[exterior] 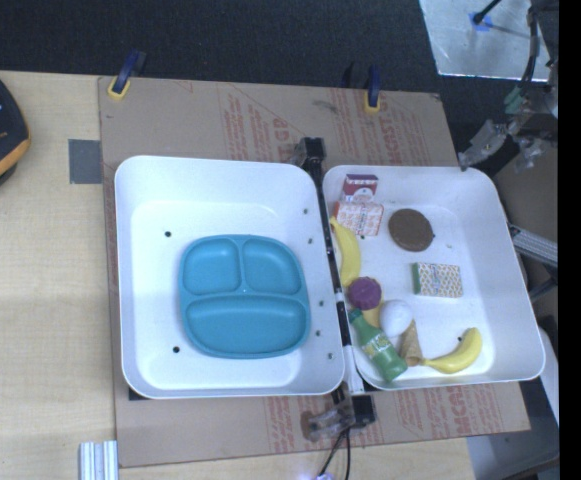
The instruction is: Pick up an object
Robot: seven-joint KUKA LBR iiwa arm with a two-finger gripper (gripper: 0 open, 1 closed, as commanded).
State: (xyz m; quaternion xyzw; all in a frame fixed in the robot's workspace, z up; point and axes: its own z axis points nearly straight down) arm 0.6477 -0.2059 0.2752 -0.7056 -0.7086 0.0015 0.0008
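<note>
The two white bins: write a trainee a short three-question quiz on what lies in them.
1. True or false: the blue divided plate lies in the left bin.
2. How many bananas lie in the right bin?
3. Which lies nearest the purple ball? A) brown disc B) white egg C) patterned packet

Key:
1. True.
2. Two: one banana along the left wall, one banana at the near right.
3. B.
</note>
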